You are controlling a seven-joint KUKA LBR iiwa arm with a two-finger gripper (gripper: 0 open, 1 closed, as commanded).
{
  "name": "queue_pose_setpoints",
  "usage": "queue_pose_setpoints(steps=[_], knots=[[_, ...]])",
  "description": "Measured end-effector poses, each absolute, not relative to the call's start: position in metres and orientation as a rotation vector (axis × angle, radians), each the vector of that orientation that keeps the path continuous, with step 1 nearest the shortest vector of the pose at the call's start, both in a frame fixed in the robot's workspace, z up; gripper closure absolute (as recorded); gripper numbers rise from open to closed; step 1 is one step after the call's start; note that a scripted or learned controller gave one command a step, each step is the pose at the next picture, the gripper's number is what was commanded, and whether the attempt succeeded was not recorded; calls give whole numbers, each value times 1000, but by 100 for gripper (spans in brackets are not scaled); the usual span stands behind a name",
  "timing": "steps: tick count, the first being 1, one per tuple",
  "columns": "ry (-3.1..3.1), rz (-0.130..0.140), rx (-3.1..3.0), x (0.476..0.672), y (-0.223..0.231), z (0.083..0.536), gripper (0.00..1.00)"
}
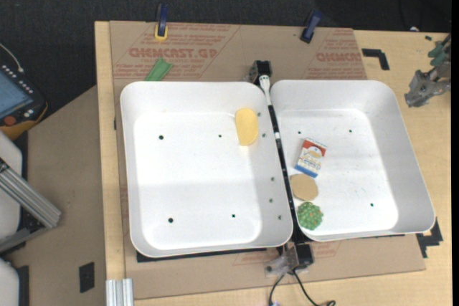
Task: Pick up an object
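Bright, even overhead light — soft shadows, slightly blurry.

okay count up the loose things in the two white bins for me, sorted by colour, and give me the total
Yellow: 1, the oblong piece in the left bin.
Tan: 1, the round disc in the right bin.
Green: 1, the bumpy ball.
Red, white and blue: 1, the small box.
Total: 4

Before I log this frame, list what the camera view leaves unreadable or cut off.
- Claw: at the view's right edge beyond the right bin, partly cut off and blurred; open or shut cannot be told.
- Small box: its printed label is too small to read.
- Green object: too small to identify.
- Tan disc: material unclear at this size.
- Yellow object in the left bin: soft-edged, identity unclear.
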State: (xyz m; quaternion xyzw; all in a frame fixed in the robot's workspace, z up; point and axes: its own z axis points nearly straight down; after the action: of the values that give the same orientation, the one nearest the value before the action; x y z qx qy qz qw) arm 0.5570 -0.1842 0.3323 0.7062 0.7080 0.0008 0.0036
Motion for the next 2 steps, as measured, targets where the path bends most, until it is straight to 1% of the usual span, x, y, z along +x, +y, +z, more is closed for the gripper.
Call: queue_pose_setpoints(steps=[1,2], knots=[[2229,2,2215,574,-130,326,100],[2208,12,2215,508,-147,444,100]])
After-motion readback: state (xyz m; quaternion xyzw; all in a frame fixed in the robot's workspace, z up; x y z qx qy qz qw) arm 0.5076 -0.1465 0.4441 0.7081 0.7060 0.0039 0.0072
